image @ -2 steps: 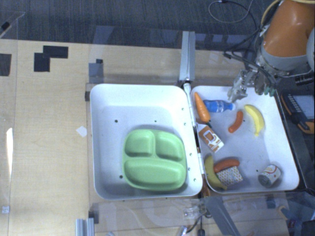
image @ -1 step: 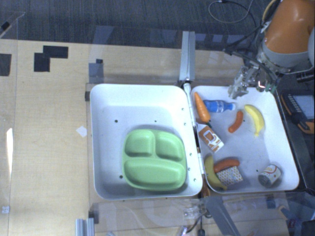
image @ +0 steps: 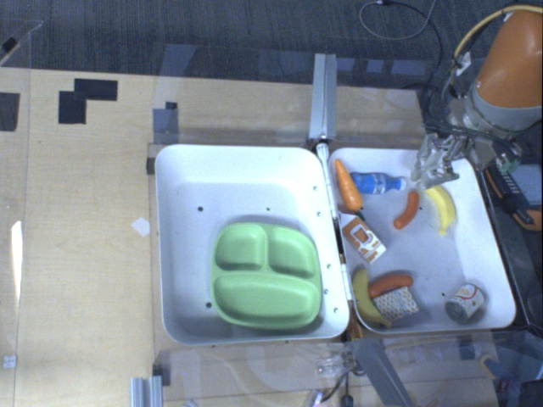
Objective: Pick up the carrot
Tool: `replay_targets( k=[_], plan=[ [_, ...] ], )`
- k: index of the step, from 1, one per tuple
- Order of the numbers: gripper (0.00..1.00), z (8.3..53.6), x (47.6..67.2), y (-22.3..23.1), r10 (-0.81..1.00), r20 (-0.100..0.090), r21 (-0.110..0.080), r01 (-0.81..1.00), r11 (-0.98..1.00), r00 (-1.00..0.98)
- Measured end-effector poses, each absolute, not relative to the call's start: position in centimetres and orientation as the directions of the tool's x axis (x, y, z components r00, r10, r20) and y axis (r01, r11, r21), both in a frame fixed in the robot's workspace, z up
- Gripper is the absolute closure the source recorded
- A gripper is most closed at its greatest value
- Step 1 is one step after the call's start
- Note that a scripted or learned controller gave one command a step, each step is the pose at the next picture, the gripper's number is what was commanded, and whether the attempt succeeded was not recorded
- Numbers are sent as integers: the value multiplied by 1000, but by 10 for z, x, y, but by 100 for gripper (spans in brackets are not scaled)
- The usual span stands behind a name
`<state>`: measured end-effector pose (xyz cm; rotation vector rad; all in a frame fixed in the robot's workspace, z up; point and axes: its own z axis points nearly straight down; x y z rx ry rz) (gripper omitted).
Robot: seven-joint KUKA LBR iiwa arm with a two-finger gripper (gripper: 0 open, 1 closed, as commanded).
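- Carrot (image: 346, 186) — lies against the right bin's (image: 501, 299) left wall, far end.
- Gripper (image: 434, 166) — right of the carrot, beyond the bottle (image: 377, 182); fingers' spread: cannot tell.

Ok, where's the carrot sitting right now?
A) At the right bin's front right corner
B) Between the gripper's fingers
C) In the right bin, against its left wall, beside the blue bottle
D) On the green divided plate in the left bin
C: the carrot lies along the right bin's left wall, next to the blue bottle, apart from the gripper.
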<state>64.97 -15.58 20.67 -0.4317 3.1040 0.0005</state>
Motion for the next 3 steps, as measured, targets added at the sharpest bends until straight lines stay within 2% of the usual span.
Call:
replay_targets(
  k=[1, 3],
  plan=[
    [100, 209, 672, -127, -701, -9, -4, -701, 713, -713],
    [100, 230, 678, -124, -696, -26, -11, -696, 718, -718]
  ],
)
